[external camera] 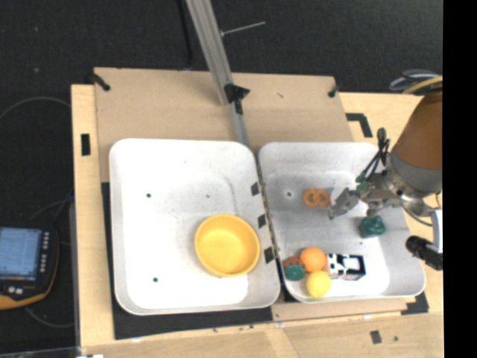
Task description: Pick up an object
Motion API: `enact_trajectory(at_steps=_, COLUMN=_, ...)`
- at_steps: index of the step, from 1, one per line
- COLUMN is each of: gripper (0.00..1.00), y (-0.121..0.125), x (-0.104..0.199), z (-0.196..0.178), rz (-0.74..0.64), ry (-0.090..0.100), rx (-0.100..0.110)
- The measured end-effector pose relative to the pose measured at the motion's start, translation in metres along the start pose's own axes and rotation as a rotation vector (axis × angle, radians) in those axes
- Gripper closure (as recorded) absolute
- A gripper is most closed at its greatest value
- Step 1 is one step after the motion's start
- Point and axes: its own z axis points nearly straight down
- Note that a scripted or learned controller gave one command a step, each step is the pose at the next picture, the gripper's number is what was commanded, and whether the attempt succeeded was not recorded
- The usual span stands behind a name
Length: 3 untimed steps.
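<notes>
Now gripper just right of orange pretzel, apart.

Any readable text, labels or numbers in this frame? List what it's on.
None readable.
Handheld pendant, left of the bench: its lit blue screen is too blurred to read.
Black-and-white object in the right bin: a pattern, no legible characters.
Yellow bowl, orange ball, gripper: no markings I can make out.

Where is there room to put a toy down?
Lots of bare floor in the left bin around the yellow bowl. The right bin is free along its far edge; its near corner is crowded with the orange ball and yellow ball.
</notes>
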Motion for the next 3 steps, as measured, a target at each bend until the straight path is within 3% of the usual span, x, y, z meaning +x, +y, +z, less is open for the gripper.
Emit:
enact_trajectory(at_steps=2, gripper=0.0, y=-0.003, x=-0.013, z=0.085, rz=0.001, ry=-0.002, rx=-0.004)
enact_trajectory(at_steps=3, gripper=1.0, y=-0.001, x=-0.013, z=0.072, rz=0.006, ry=-0.001, rx=-0.01)
